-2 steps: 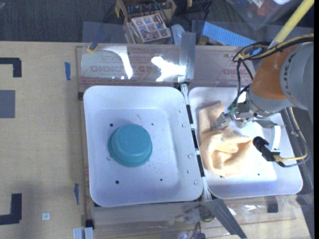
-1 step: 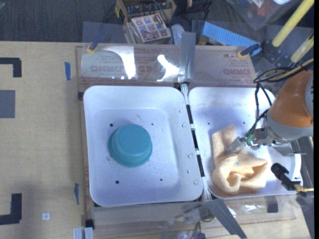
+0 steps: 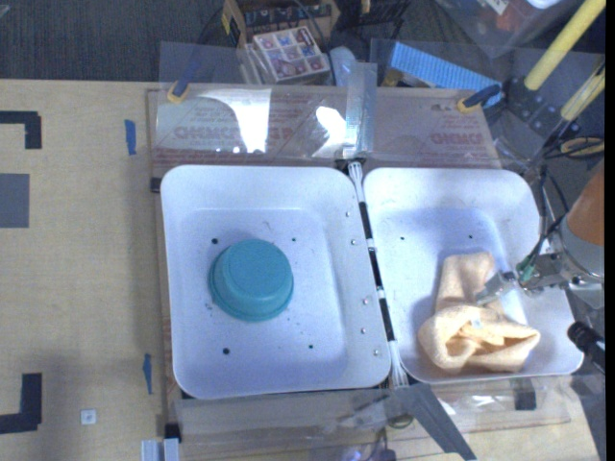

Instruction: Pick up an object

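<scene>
A crumpled cream-yellow cloth [image 3: 471, 323] lies in the right bin [image 3: 432, 209], toward its front right corner. An upturned teal bowl [image 3: 252, 279] sits in the middle of the left bin [image 3: 192, 209]. My gripper [image 3: 509, 282] is low in the right bin, at the cloth's upper right edge, and its tip touches or nearly touches the fabric. The grey arm with its orange band [image 3: 584, 221] comes in from the right edge behind it. Nothing is visibly lifted off the bin floor.
The two white bins meet at a central divider [image 3: 370, 257]. Clear plastic sheeting [image 3: 327, 128] stands behind them, with boxes and clutter beyond. Cables [image 3: 553, 176] hang near the right bin's far right corner. Wooden benchtop [image 3: 77, 257] stretches to the left.
</scene>
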### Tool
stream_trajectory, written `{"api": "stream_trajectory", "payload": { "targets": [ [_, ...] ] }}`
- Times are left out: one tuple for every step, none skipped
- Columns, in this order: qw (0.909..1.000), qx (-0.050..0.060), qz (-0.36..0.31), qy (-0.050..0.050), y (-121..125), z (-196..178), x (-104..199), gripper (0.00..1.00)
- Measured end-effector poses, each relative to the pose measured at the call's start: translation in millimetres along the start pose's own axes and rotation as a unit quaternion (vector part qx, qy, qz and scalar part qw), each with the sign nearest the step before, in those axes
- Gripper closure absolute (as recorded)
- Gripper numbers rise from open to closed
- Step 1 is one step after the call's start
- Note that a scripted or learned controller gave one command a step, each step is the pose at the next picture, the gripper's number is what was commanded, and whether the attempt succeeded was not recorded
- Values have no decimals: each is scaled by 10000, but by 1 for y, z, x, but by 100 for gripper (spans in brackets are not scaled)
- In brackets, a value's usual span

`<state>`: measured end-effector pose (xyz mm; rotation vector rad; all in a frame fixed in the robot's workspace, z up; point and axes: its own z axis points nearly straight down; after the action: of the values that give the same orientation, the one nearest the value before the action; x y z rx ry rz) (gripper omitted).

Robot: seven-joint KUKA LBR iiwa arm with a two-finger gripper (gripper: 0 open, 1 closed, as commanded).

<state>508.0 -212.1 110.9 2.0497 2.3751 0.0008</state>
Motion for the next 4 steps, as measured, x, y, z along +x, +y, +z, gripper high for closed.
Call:
{"api": "stream_trajectory", "payload": {
  "targets": [
    [9999, -33, -156, -13, 44, 21, 15, 0],
    [9968, -64, -795, -11, 89, 20, 86, 0],
    [9981, -53, -620, -5, 58, 20, 98, 0],
    [9993, -43, 376, -8, 89, 20, 95, 0]
  ]
}}
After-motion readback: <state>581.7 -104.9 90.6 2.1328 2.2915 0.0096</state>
